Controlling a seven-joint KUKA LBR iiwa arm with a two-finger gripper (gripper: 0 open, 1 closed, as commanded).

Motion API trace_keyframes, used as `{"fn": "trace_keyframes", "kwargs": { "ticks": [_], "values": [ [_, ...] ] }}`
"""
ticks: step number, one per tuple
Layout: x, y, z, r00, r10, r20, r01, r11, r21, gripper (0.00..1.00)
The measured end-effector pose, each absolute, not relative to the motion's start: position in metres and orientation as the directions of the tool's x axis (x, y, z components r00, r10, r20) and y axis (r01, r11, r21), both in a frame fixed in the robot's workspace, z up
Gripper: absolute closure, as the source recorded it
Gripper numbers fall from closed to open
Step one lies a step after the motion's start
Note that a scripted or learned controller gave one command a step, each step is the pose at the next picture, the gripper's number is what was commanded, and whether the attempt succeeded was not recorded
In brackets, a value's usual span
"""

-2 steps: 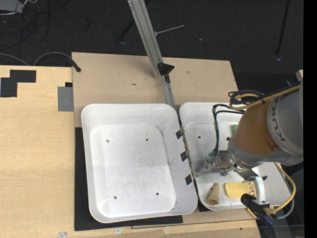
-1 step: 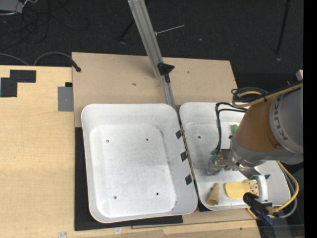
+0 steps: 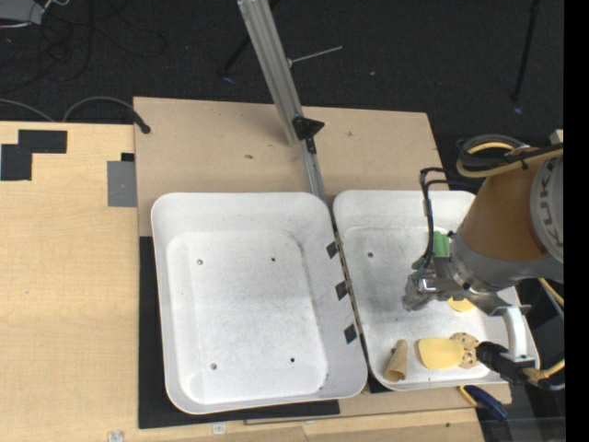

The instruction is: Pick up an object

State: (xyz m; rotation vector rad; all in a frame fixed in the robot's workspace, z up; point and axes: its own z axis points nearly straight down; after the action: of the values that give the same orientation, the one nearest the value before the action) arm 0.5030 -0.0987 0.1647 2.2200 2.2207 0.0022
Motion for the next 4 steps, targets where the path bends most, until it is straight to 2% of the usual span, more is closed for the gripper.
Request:
{"fn": "trace_keyframes", "kwargs": {
  "ticks": [2, 3, 4],
  "values": [
    [0.506, -0.092, 0.289, -0.001, 1.0, -0.001, 1.0, 0.001, 0.004, 1.0],
    [0.539, -0.049, 0.276, -0.003, 1.0, 0.001, 1.0, 0.003, -0.002, 1.0],
    [0.554, 0.006, 0.267, -0.005, 1.0, 0.002, 1.0, 0.005, -0.003, 1.0]
  ]
}}
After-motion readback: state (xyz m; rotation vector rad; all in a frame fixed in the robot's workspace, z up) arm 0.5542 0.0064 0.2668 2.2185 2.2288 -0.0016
